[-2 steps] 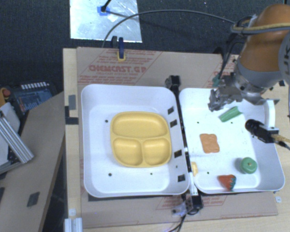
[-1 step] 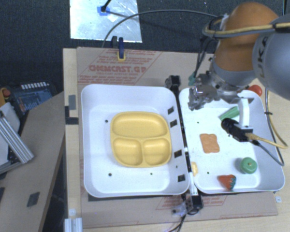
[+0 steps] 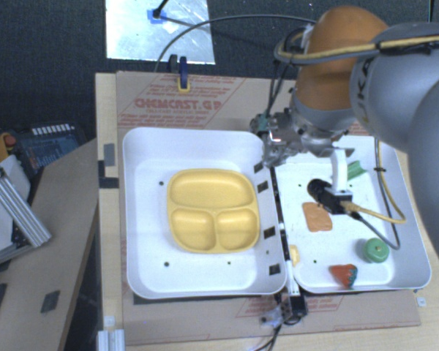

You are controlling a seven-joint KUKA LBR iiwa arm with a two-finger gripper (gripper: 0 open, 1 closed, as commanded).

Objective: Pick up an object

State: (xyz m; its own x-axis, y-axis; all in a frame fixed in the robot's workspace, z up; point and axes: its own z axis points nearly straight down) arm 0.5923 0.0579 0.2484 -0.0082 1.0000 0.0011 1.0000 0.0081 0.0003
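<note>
Presently the claw [image 3: 276,143] hovers at the right bin's [image 3: 408,260] back-left corner, its opening unreadable; the orange slab [image 3: 317,217] lies toward the front edge.

Flat in the middle of the left bin [image 3: 143,196], yellow tray [image 3: 212,210] with three compartments, open side up, in the right bin [image 3: 413,269] orange slab [image 3: 318,218] lying flat, green disc [image 3: 376,251] near it, red wedge [image 3: 344,273] by the front wall, green scrap [image 3: 355,170] farther back, partly hidden
</note>
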